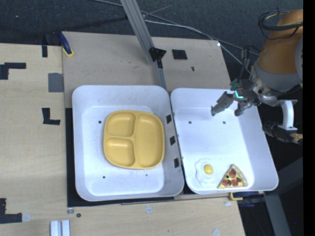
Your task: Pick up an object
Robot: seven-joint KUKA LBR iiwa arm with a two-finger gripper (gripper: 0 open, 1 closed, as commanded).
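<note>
Tool (230,105) hangs over far part of right bin (256,132), fingers apart, nothing between them. Candidate picks, fried egg toy (205,170) and pizza slice toy (233,177), lie at bin's near end, well apart from tool. Yellow divided plate (134,139) sits in left bin (83,132)

Light wooden bench (29,146), dark speckled floor (206,4), slanted metal pole (135,16)

Two bins are sitting side by side on the desk (29,132). A divided plate (134,139) is lying in the left bin (83,132). In the right bin (256,146), a fried egg (204,170) is resting just left of a pizza slice (233,177), with the tool (229,104) hanging over the far end.
</note>
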